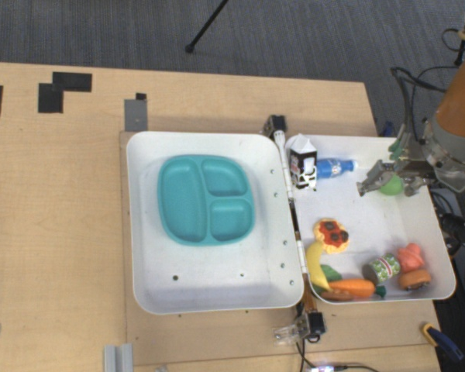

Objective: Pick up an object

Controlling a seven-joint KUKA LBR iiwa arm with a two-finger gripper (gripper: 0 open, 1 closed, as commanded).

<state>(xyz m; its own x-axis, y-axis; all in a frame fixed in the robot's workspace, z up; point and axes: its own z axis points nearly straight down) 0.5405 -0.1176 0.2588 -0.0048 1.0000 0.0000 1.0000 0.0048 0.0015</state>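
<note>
Seemingly the gripper (389, 178) sits low at the right bin's (356, 208) far right edge, fingers around a green object (390, 187), though whether they grip it I cannot tell; lifting remains.

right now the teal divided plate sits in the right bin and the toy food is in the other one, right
Not quite: the camera view shows the teal divided plate in the left bin. The toy food lies in the other one, the right bin.

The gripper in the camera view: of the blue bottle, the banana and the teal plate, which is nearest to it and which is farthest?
1. Blue bottle, just left of the gripper in the right bin.
2. Banana, at that bin's lower left edge.
3. Teal plate, over in the left bin.
</note>
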